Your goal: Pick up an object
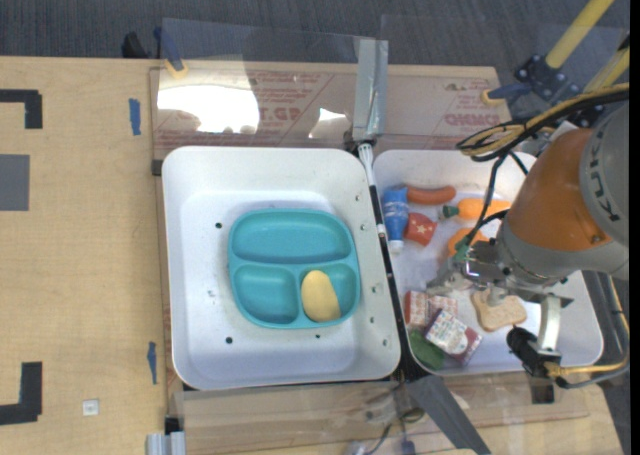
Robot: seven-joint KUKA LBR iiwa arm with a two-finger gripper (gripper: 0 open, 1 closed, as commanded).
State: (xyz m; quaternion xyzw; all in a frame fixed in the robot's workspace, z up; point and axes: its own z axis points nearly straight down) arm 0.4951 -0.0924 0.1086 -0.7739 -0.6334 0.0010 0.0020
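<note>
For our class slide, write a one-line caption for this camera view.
KUKA arm's gripper hovers over toy food in the right bin; a yellow potato sits in the teal tray at left.

We count two white bins: left bin (190, 273), right bin (590, 338). One teal tray (270, 278) at frame centre, three compartments. One yellow potato (320, 296). One sausage (432, 195), one blue bottle (395, 211), one carrot (478, 209), one bread slice (500, 313), lower right. Small packets there too jumbled to count.
</note>
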